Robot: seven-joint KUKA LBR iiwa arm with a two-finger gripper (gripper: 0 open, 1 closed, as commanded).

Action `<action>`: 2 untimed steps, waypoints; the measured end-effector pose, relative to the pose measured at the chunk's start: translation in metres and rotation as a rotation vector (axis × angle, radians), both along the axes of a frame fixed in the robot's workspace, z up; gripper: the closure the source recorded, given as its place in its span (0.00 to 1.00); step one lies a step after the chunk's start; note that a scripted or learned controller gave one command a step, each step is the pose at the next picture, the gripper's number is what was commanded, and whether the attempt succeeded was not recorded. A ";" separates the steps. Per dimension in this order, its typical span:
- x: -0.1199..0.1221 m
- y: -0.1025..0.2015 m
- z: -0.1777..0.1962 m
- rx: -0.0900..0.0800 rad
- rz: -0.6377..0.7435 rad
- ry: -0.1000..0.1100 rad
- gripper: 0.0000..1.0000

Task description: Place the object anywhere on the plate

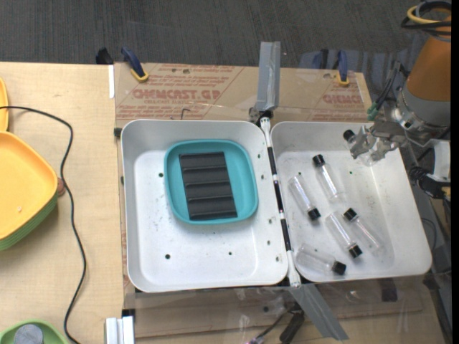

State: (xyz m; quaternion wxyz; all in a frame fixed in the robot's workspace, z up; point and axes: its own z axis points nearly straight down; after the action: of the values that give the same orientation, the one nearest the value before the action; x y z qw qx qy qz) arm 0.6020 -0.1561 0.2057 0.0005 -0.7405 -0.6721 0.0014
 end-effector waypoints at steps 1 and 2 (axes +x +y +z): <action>-0.012 0.087 -0.016 0.001 0.070 0.002 1.00; -0.013 0.170 -0.013 0.001 0.205 0.001 1.00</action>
State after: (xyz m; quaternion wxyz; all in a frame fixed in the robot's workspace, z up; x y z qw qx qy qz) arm 0.5894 0.0134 0.1927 0.0011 -0.6679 -0.7443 0.0014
